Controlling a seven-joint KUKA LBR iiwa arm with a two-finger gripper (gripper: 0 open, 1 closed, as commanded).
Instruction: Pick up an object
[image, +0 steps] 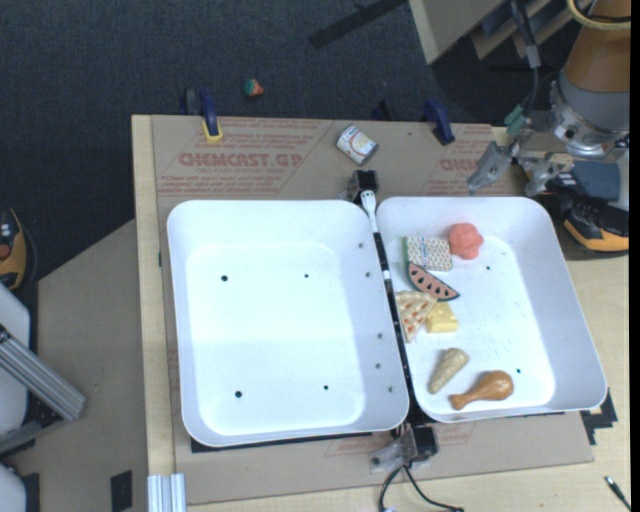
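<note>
The right bin (560, 300) holds several toy foods: a pink ball (465, 240), a checkered cracker (428, 250), a watermelon slice (432, 282), a lattice waffle (411, 312), a yellow cheese cube (442, 319), a beige cone-shaped piece (448, 368) and a brown drumstick (484, 389). My gripper (512, 178) hangs above the bin's far edge, up and right of the pink ball. Its two grey fingers (488, 168) are spread open with nothing between them.
The left bin (190, 300) sits beside the right one, and a black clip (365, 185) sits at their far junction. A small white box (356, 144) lies on the cardboard behind the bins, with blue clamps (210, 112) at the board's back edge.
</note>
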